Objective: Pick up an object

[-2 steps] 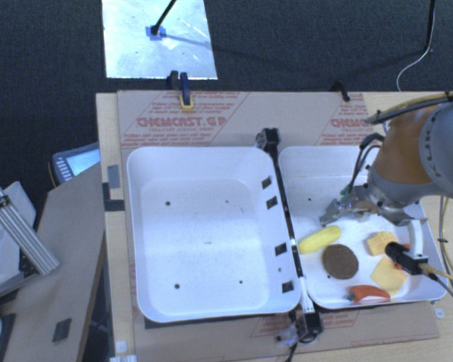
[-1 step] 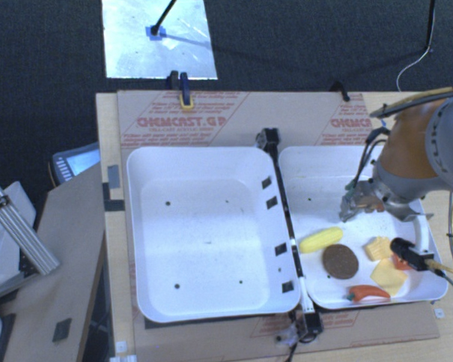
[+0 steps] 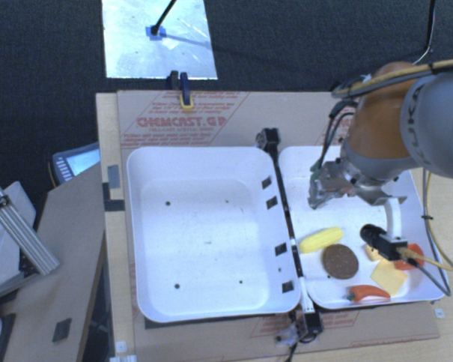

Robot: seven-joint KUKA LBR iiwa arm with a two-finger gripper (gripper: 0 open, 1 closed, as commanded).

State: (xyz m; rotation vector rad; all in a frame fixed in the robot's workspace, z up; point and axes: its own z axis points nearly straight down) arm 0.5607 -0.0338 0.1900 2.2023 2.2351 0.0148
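The right bin (image 3: 301, 162) holds a yellow banana-shaped piece (image 3: 321, 240), a brown round disc (image 3: 340, 261), a yellow block (image 3: 389, 277), an orange-red carrot-like piece (image 3: 368, 292) and a red-orange piece (image 3: 412, 252) that is partly covered. My gripper (image 3: 319, 196) hangs over the upper left part of this bin, above and apart from the yellow piece. Nothing shows between its tips. The grey arm with its orange band (image 3: 381, 117) comes in from the right.
The left white bin (image 3: 206, 237) lies beside the right one, with black clips (image 3: 271, 183) along the shared rim. Both rest on a cardboard sheet (image 3: 186, 118). A shiny metal plate (image 3: 159, 35) lies behind the bench.
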